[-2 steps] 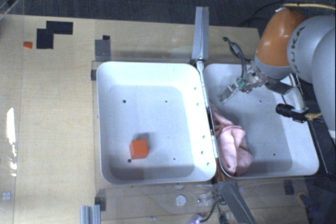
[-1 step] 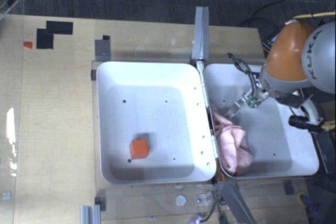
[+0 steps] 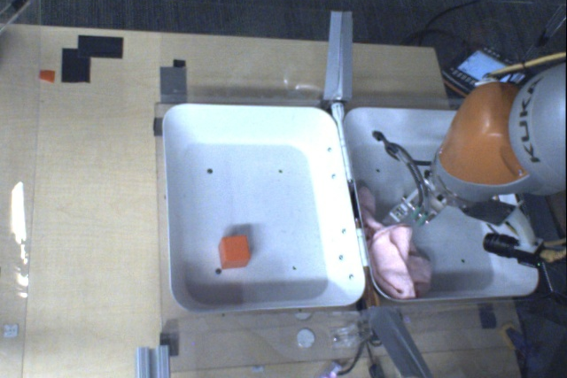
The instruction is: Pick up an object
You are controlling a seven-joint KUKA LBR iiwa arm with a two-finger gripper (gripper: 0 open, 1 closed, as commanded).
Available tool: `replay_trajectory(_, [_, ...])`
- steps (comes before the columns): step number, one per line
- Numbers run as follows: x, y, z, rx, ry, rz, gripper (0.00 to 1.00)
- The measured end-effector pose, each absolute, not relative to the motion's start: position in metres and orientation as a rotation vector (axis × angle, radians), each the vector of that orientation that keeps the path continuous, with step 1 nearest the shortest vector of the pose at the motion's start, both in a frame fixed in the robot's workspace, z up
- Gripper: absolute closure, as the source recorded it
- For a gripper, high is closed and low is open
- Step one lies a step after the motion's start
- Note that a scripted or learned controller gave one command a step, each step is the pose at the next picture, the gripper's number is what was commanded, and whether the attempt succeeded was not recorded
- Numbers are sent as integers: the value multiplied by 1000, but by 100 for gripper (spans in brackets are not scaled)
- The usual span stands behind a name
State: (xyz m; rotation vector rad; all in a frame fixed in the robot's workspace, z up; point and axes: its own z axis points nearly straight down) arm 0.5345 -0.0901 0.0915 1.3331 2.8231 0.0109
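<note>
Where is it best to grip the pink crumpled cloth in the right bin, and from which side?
Probably from straight above, pinching the raised fold in the middle of the pink crumpled cloth. It lies bunched against the right white bin wall, so a side approach looks blocked there.

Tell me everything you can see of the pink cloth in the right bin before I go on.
The pink cloth is a soft, pale pink fabric, crumpled into a long bundle with folds and a darker, shadowed patch at its lower right. It lies on the floor of the right bin, along the bin's left wall, running from near the middle down to the front corner. The gripper sits just above its upper end; whether they touch is unclear.
</note>
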Motion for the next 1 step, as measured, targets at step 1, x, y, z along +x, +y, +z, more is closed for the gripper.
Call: replay_trajectory(1, [540,-89,106,1329,2810,20,100])
